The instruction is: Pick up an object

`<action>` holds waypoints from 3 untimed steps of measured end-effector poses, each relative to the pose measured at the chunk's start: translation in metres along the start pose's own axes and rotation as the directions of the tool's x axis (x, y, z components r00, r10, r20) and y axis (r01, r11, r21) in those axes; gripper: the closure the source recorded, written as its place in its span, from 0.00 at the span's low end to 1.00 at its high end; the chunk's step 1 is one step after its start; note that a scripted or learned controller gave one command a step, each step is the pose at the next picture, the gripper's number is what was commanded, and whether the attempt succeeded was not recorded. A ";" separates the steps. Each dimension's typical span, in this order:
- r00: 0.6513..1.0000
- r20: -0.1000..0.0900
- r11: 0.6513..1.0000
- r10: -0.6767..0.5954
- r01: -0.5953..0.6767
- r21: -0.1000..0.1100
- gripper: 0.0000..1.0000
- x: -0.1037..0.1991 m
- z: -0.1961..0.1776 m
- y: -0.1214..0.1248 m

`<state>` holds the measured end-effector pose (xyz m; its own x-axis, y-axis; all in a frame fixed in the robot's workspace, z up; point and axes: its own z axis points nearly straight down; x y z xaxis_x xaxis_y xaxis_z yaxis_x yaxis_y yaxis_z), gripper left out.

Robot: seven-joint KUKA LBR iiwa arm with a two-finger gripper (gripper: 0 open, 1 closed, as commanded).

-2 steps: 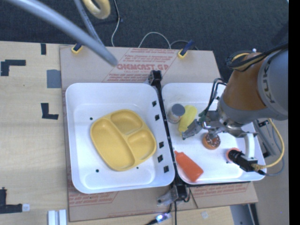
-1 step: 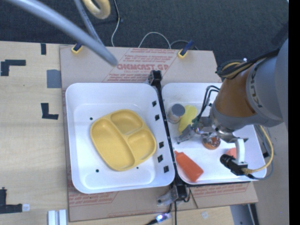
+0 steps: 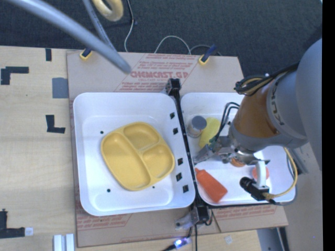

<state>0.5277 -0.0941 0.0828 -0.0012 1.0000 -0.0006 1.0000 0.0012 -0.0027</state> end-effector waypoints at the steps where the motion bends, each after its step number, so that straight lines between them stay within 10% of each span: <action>1: 1.000 0.001 1.000 0.000 0.000 -0.002 1.00 0.000 -0.012 0.001; 3: 1.000 0.000 1.000 -0.001 0.001 -0.006 1.00 0.001 -0.115 0.010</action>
<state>0.5384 -0.0932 0.1981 -0.0023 1.0000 -0.0005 1.0000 0.0023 0.0031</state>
